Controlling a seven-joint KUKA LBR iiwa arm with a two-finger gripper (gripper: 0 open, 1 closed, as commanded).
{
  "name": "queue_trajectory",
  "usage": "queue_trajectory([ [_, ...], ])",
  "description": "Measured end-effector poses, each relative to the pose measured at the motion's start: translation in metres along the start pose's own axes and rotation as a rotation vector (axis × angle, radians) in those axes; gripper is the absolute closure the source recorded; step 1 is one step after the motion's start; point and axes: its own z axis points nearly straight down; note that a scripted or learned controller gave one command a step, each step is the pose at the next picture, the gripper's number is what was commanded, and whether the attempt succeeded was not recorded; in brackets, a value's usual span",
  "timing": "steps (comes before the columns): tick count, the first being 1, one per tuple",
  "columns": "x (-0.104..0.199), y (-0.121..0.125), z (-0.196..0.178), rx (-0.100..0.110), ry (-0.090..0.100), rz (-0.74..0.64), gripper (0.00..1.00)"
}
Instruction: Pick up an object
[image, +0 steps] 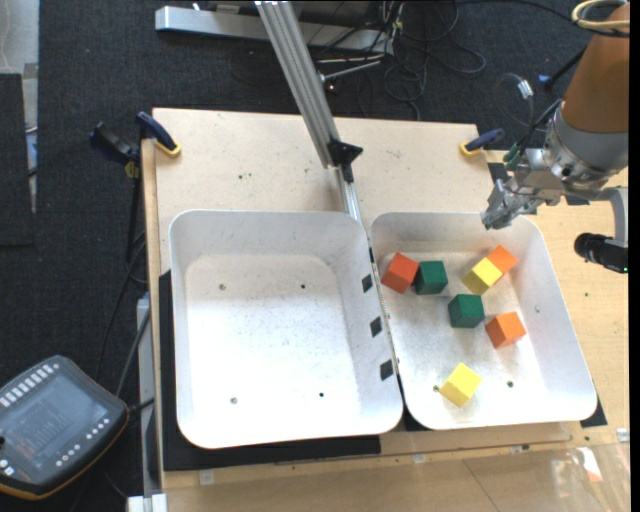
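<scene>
Blocks lie scattered in the right bin (560, 330), all toward six to eight o'clock of the gripper (497, 218), which hangs over the bin's far rim with nothing between its fingers. Nearest are a yellow block (485, 274) touching an orange one (503, 260). Farther off sit an orange-red block (400, 271) beside a green block (432, 277), another green (466, 310), an orange (505, 328) and a yellow (461, 384). How wide the fingers stand is too small to tell. The arm (600, 90) is cut off at the right edge.

One fixed overhead camera slants down on both bins (180, 300).
</scene>
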Motion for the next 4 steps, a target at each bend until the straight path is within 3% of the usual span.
queue_trajectory([
  [1,0.048,-0.012,0.012,0.001,0.0,-0.001,1.0],
  [3,0.145,-0.071,0.022,0.0,0.001,-0.002,1.0],
  [4,0.186,-0.086,0.026,0.001,0.0,-0.001,1.0],
])
